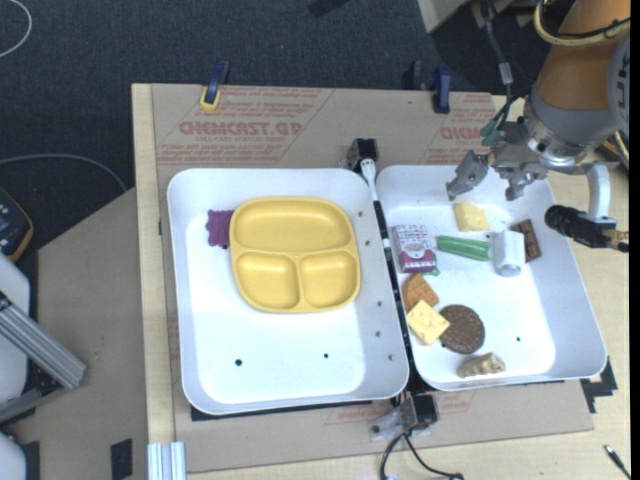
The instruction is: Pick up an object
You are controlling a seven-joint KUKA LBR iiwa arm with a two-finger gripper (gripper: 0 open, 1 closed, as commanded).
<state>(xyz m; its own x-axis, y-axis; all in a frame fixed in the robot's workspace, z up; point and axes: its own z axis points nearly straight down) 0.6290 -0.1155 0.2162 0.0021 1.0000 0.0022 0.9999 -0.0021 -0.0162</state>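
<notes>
Hovering with parted, empty fingers, tool (492, 179) overhangs green marker (478, 249) lying left-right.

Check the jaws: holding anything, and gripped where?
Nothing is held. The gripper hangs open over the right bin, just above the yellow cheese cube, with bare space between its jaws.

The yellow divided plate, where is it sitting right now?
The yellow divided plate lies in the left bin, toward its far end, with a purple item tucked against its left edge.
</notes>
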